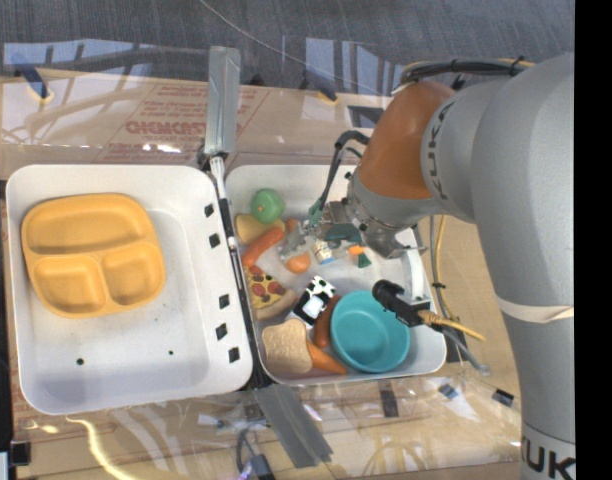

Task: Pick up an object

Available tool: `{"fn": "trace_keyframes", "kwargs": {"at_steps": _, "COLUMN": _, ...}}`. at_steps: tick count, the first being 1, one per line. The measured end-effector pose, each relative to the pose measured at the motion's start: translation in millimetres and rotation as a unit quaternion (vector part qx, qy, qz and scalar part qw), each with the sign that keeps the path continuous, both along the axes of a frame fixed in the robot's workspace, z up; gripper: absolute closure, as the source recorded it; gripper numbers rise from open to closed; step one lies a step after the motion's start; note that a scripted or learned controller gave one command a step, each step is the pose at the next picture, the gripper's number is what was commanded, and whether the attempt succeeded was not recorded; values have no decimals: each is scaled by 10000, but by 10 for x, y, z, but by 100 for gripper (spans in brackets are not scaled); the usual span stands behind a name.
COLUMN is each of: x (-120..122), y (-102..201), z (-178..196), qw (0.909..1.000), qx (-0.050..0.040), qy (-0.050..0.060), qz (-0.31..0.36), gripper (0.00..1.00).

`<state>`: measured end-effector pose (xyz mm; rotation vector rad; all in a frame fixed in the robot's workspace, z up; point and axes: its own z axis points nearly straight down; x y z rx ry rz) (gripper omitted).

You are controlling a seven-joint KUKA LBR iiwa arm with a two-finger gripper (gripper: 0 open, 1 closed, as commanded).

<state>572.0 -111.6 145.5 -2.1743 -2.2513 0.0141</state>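
Objects crowd the right bin (418, 268) — the gripper (316, 236) is low among them, its grasp impossible to judge; nothing visibly lifted yet.

We've got a chunky grey arm (531, 198) here, orange band (406, 153) above the wrist, black cables looping around, partial KUKA lettering.

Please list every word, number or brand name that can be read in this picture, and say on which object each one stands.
"KU": black letters at the base of the grey arm, cut off by the picture's edge.
"KU": dark letters on the arm's grey link beside the orange band, partly hidden.
Reddish print on the cardboard behind the bins: too blurred to read.
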Motion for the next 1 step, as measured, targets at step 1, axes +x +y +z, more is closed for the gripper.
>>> {"fn": "trace_keyframes", "kwargs": {"at_steps": 1, "x": 369, "y": -409, "z": -457, "qw": 9976, "qx": -14, "qy": -131, "qz": 678, "gripper": 0}}
